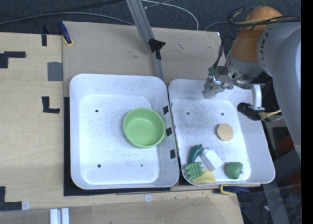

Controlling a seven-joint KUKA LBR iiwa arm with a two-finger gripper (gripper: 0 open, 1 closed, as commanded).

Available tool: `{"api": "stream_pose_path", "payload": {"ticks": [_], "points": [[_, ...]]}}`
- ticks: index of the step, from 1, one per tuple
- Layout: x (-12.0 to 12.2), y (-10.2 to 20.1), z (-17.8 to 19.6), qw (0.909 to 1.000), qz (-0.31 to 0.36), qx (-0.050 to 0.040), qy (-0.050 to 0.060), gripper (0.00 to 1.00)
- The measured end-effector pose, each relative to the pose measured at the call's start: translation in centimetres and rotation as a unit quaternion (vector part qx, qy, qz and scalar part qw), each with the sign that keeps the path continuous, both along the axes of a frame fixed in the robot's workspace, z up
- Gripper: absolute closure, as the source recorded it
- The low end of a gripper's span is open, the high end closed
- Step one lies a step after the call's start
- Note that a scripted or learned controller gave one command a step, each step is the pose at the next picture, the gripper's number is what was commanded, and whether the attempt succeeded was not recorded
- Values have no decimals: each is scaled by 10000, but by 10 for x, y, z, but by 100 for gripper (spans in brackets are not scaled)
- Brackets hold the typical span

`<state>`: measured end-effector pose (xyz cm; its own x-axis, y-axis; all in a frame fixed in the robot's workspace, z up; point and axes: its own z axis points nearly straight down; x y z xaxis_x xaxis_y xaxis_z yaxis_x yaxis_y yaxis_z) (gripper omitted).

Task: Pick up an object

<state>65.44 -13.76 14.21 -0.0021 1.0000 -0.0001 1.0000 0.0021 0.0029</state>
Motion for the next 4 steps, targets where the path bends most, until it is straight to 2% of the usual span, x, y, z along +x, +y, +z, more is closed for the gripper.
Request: {"api": "stream_pose_path", "payload": {"ticks": [1, 2, 3, 4], "points": [[-1, 3, 64, 10000, 0, -5, -13, 100], [-1, 3, 89, 10000, -4, -1, 5, 100], [-8, 68, 87, 10000, 24, 10, 25, 100], [-22, 116, 93, 10000, 19, 11, 25, 100]]}}
